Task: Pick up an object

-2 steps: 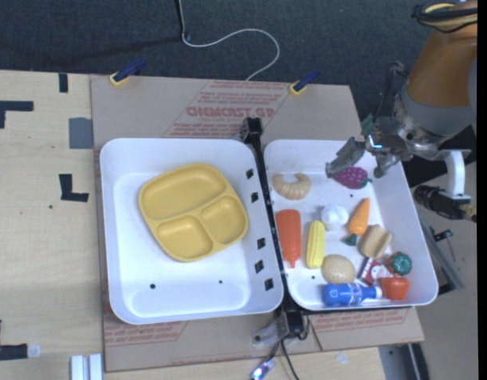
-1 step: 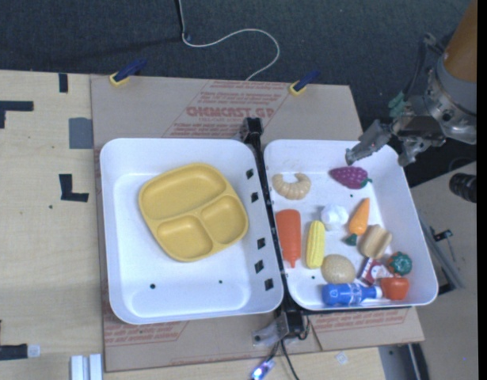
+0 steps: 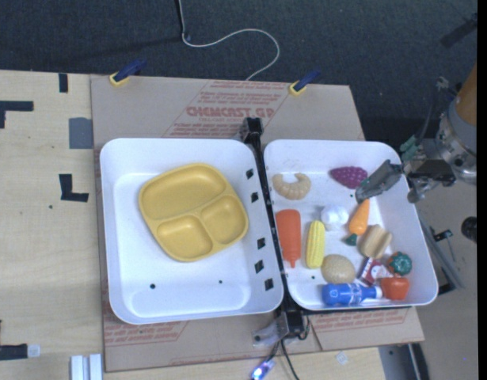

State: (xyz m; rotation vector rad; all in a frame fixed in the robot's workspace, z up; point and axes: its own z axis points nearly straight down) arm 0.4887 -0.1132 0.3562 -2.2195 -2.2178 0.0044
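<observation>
Two white bins sit side by side on the table (image 3: 37,236), on a sheet of cardboard (image 3: 219,109).

Left bin (image 3: 120,291): you have one item in it, a yellow divided plate (image 3: 193,210) with three compartments, lying flat toward the bin's upper half.

Right bin (image 3: 306,153): crowded with toy food. Along the top, a tan croissant (image 3: 292,184) and a purple grape bunch (image 3: 348,176). In the middle, an orange-red carrot (image 3: 288,236) just beside a yellow corn cob (image 3: 315,243), with a small white piece (image 3: 332,216) near them. Lower down, a potato (image 3: 337,268), a blue bottle (image 3: 350,294) along the bottom wall, and a red item (image 3: 394,288) in the corner.

Your end effector (image 3: 379,182) hangs over the right bin's upper right. One dark finger slants down just above an orange piece (image 3: 359,218). You cannot tell how far open it is, nor whether it has hold of anything.
</observation>
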